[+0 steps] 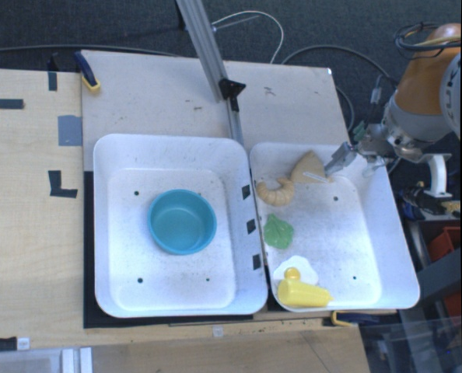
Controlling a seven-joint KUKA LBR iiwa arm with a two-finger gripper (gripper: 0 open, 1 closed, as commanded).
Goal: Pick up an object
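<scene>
The right bin [386, 239] holds a tan croissant [275, 192] near its far left, with a beige wedge-shaped piece [310, 167] just beyond it. A green leafy item [278, 231] lies lower along the left wall. A fried egg [295, 270] and a yellow block [302, 293] sit at the near left corner. My gripper [341, 160] hangs at the bin's far right edge, just right of the beige wedge, with its grey fingers pointing down-left. Nothing shows between them.
The left bin [114, 208] holds a blue bowl [183, 221] at its middle. A slanted metal pole [204, 37] rises behind the bins. Cables loop on the bench behind the right bin. The arm's orange and grey wrist [425, 99] stands over the right bin's far right corner.
</scene>
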